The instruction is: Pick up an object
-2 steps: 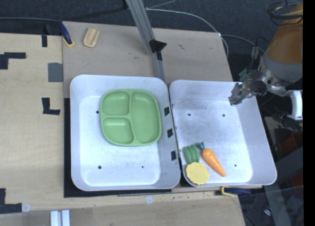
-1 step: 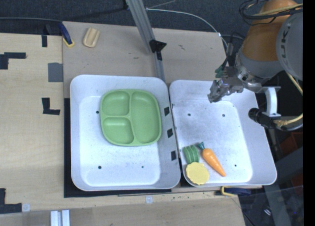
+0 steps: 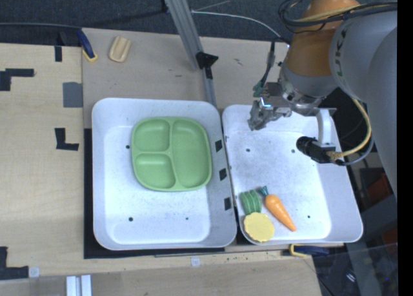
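In the right bin (image 3: 303, 159), near its front left corner, lie an orange toy carrot (image 3: 280, 211), a green ridged piece (image 3: 250, 202) and a yellow round piece (image 3: 259, 227), close together. My gripper (image 3: 259, 120) hangs over the bin's far left part, well behind those toys. Nothing shows between its fingers. The grey arm with its orange band (image 3: 322, 30) comes in from the upper right.
The left bin (image 3: 110, 159) holds a green divided plate (image 3: 171, 153). A grey metal post (image 3: 187, 24) slants across the back between the bins. A small tan object (image 3: 119, 49) lies on the bench at the back left. A black cable fitting (image 3: 313, 149) hangs over the right bin.
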Action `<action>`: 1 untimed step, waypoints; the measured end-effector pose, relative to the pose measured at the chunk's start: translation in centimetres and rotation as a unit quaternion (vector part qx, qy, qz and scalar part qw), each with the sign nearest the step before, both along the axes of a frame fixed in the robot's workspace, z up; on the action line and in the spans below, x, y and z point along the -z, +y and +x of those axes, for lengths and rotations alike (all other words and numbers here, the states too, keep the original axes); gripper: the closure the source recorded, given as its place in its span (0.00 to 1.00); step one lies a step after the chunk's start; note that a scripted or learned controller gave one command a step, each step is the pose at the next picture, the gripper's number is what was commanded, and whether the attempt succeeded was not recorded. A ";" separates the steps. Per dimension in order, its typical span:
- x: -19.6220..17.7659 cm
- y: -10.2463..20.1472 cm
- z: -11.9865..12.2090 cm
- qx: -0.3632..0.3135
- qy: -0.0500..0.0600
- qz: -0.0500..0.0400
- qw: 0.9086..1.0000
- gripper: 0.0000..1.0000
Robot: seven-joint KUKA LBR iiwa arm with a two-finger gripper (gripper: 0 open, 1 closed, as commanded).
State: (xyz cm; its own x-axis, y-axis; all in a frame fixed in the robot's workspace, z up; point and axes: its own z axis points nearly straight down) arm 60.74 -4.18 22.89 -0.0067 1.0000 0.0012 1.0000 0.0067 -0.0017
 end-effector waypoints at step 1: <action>0.6 4.8 0.3 0.000 0.000 0.000 1.000 1.00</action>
State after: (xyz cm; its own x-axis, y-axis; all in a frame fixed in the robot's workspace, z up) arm 61.02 0.58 22.29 -0.0060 1.0000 0.0011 1.0000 0.0060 -0.0026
